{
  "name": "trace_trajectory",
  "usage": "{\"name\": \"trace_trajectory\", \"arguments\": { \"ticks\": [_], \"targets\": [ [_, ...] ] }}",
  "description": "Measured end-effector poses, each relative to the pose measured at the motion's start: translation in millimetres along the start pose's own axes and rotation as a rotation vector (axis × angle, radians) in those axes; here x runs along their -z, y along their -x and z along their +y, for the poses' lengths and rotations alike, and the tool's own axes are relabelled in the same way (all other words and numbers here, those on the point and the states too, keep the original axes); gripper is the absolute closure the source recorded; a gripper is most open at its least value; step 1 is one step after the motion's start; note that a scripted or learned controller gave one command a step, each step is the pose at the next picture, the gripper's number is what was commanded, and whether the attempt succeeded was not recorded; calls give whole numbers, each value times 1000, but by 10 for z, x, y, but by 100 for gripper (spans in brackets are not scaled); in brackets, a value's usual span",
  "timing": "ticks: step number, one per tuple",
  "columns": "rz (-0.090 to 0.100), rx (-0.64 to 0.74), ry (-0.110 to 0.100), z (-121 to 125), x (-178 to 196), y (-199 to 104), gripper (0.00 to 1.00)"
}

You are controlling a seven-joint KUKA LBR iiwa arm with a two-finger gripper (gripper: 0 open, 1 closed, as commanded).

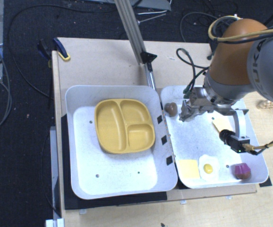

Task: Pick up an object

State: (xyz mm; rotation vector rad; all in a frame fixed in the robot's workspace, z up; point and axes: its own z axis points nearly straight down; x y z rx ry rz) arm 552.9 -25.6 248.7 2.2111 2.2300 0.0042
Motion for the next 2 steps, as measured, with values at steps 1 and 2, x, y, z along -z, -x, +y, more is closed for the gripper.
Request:
{"name": "trace_trajectory", "arguments": {
  "ticks": [1, 2],
  "targets": [
    [-1, 0, -2, 136, -119, -470, 100],
    [-1, -1, -1, 354, -244, -924, 100]
  ]
}}
